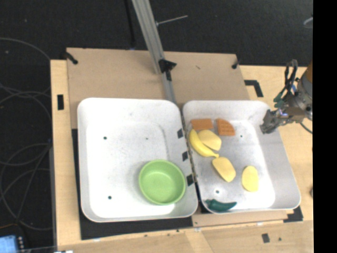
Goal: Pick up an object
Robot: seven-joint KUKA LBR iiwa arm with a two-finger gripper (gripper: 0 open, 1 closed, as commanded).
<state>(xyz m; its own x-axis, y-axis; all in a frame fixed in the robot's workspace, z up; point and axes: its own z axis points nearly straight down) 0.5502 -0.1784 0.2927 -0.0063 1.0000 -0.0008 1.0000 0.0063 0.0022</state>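
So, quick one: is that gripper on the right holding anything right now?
Gripper: cannot be told whether open or closed; it sits at the right bin's upper right rim, nothing visible in it.

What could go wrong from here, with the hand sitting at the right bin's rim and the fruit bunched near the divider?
1. The hand sits at the right bin rim, so a straight descent might strike the rim.
2. The banana touches a yellow piece and lies close to the orange pieces; a grasp there may catch two or push them.
3. The dark green item lies against the front wall, leaving little room for the hand.
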